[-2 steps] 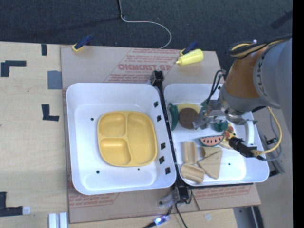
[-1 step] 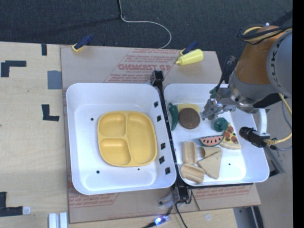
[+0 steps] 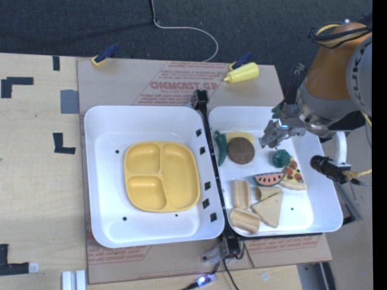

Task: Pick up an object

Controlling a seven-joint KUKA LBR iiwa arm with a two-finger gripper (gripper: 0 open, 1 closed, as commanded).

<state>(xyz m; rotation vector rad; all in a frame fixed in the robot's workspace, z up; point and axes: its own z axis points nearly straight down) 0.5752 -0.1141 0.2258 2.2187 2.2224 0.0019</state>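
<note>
My gripper hangs over the far part of the right bin, its fingers pointing down and left, with nothing visible between them. Just left of it lies a brown round cookie on a pale yellow piece. A small teal object sits right below the gripper. Nearer the front lie a watermelon slice, a pizza slice, a tan cylinder, a tan wedge and a round bread piece. A dark green piece leans by the bin's left wall.
The left bin holds a yellow divided plate. A divider with black clips separates the bins. A yellow clamp and a blue-yellow clamp sit on the cardboard behind. A cable runs across the dark floor.
</note>
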